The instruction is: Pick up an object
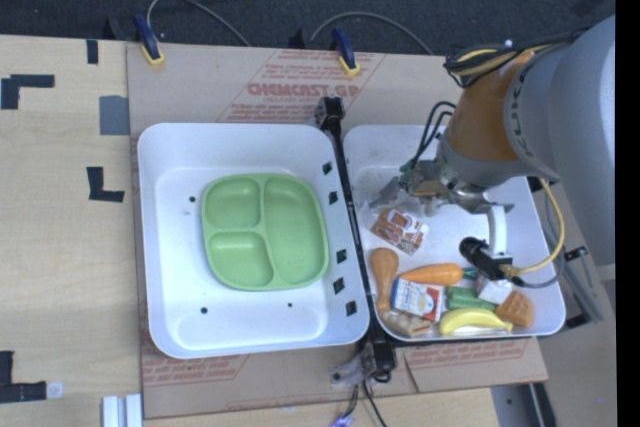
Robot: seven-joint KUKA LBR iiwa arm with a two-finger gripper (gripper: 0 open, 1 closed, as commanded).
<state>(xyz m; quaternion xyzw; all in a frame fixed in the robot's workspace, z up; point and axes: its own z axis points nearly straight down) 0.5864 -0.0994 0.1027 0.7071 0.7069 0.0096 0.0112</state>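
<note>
My gripper [440,197] hangs over the back half of the right bin [362,150], under the orange band of the arm. Just below and left of it lies a brown-and-white packet [399,231]. Toward the front of that bin are an orange drumstick-shaped toy [383,270], a carrot [432,273], a small red-and-white carton [415,299], a green piece [464,298], a yellow banana [474,321] and an orange wedge [517,308]. I see nothing held by the gripper.
The left bin [165,215] holds a green divided plate [265,230]. A black divider [342,205] runs between the bins. The arm's grey body [580,135] and its cables cover the right bin's right side. Clamps and wires lie at the bench's back edge.
</note>
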